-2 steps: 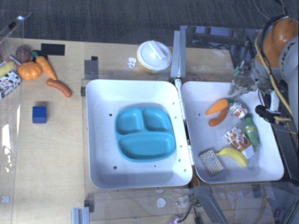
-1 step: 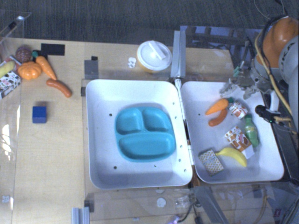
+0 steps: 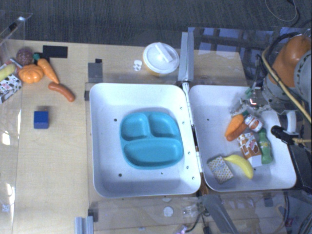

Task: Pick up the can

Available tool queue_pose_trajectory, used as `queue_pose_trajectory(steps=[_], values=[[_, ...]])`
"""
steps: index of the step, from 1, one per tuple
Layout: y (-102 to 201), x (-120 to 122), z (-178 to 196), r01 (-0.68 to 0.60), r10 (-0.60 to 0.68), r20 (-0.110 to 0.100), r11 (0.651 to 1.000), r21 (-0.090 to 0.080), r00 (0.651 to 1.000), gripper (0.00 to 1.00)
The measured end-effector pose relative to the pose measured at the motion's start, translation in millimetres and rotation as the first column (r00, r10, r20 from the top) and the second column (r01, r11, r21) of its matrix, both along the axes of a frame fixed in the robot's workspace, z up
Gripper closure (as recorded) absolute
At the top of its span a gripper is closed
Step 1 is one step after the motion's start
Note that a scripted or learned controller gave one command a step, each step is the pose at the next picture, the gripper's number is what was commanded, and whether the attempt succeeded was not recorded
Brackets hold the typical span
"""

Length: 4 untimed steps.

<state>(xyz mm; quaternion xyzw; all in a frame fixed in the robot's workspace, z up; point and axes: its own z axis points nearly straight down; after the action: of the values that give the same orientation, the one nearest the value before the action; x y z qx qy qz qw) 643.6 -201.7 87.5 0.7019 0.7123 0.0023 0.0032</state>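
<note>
The small red-and-white metal can (image 3: 253, 123) lies in the right white bin (image 3: 214, 135), touching the orange plastic carrot (image 3: 235, 126) on its left. Just above it hangs the end effector (image 3: 252, 103); spread or pinched, I cannot tell. Nearer sit a yellow banana (image 3: 242, 164) and a green bottle (image 3: 264, 149). The left white bin (image 3: 105, 145) holds a blue divided tray (image 3: 151, 139).

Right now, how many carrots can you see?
2. One carrot lies on the bench left of the bins, beside the little pumpkin. The other carrot is in the right bin, next to the can. More could hide under the arm.
</note>
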Motion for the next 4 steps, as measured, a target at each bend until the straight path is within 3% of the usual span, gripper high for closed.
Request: queue_pose_trajectory(steps=[1, 2, 3, 4], values=[[1, 3, 13, -0.002, 0.002, 0.008, 1.000, -0.001, 1.000, 1.00], [1, 3, 13, -0.002, 0.002, 0.008, 1.000, 0.000, 1.000, 0.00], [-3, -37, 0, -0.069, 0.069, 0.001, 0.998, -0.001, 0.998, 0.00], [-2, -33, 14, -0.071, 0.071, 0.011, 0.997, -0.003, 0.997, 1.00]])
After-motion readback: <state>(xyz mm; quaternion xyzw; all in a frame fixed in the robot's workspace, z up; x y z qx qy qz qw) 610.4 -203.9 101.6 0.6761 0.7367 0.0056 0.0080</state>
